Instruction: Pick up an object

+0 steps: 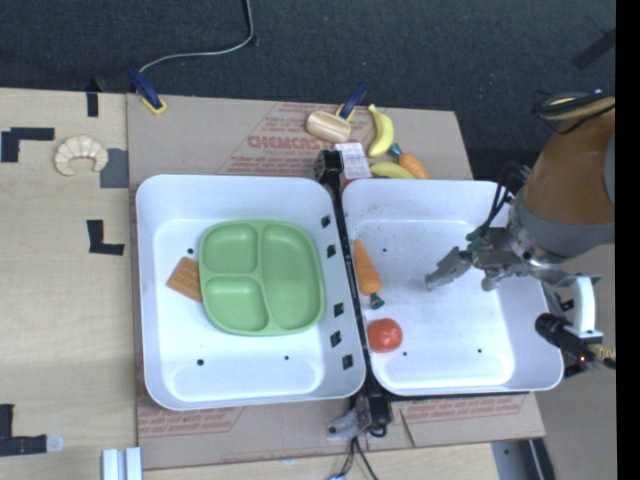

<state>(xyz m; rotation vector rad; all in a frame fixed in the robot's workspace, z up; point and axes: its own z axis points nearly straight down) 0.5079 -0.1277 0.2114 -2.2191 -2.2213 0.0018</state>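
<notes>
Inside the right bin (520,368) an orange carrot (366,266) lies along the left wall, and a red tomato (384,334) rests below it near the front left corner. My gripper (467,275) hovers over the middle right of this bin, to the right of the carrot and apart from it. Its fingers are open with nothing between them. The left bin (160,208) holds a green divided plate (262,276), and a brown flat piece (185,278) sticks out from under the plate's left edge.
Behind the bins on the cardboard lie a yellow banana (380,133), a tan bread roll (328,124), a small box (352,158) and another orange piece (410,163). A croissant (80,154) sits far left on the bench. Black clips line the wall between the bins.
</notes>
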